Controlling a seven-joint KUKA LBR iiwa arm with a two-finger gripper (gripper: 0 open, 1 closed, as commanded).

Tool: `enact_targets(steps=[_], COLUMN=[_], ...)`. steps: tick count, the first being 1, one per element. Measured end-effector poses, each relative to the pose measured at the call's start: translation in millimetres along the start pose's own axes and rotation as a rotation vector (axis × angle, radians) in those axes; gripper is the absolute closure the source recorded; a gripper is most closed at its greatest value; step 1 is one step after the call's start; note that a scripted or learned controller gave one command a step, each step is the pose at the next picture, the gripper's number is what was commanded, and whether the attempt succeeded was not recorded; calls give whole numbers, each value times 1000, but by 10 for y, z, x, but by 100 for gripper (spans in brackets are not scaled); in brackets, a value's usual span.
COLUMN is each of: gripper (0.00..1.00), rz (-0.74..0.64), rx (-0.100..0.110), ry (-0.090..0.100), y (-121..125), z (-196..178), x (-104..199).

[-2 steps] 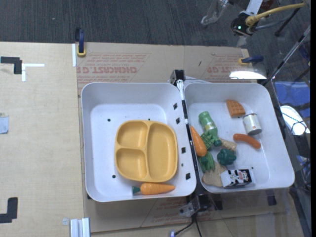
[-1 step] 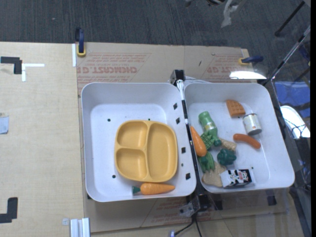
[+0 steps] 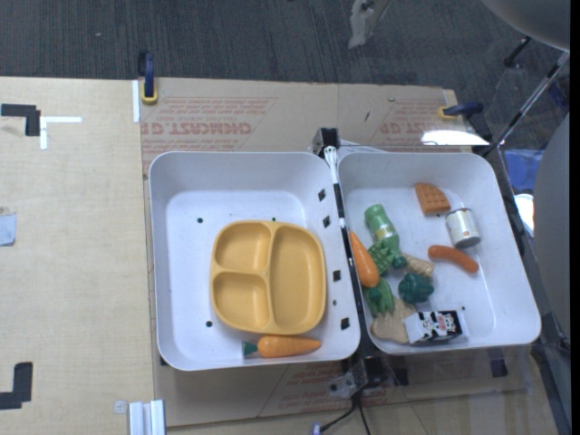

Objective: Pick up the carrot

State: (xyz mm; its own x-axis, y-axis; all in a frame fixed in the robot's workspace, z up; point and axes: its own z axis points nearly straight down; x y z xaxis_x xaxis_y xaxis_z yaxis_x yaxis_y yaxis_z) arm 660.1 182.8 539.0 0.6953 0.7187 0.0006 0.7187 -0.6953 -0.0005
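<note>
Carrots wait in both bins, arm barely in sight

Carrot (image 3: 282,345) number one lies on the floor of the left bin (image 3: 172,243), along its near wall, just beside the front edge of the yellow divided tray (image 3: 269,275), leafy end pointing left. It sits flat and apart from other things, so I'd judge it the easier pick. A second carrot (image 3: 363,262) leans against the left wall of the right bin (image 3: 507,243), pressed close to a green bottle (image 3: 381,226) and a broccoli piece (image 3: 416,287); that crowding would make a clean grasp harder. Further right in that bin lie a sausage (image 3: 453,258), a small can (image 3: 463,227) and a waffle (image 3: 432,199).

At the top right corner a grey rounded part of the arm (image 3: 535,3) hangs well away from both bins. I cannot tell the state of the end effector, nor whether it has anything.
</note>
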Motion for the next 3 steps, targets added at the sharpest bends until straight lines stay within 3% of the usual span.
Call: enact_targets(steps=[1, 2, 3], gripper=[0, 0, 0], rz=[3, 182, 363], rx=[0, 0, 1], ry=[0, 2, -6], y=[7, -300, -487], z=[-3, -9, 1434], x=[-6, 251, 153])
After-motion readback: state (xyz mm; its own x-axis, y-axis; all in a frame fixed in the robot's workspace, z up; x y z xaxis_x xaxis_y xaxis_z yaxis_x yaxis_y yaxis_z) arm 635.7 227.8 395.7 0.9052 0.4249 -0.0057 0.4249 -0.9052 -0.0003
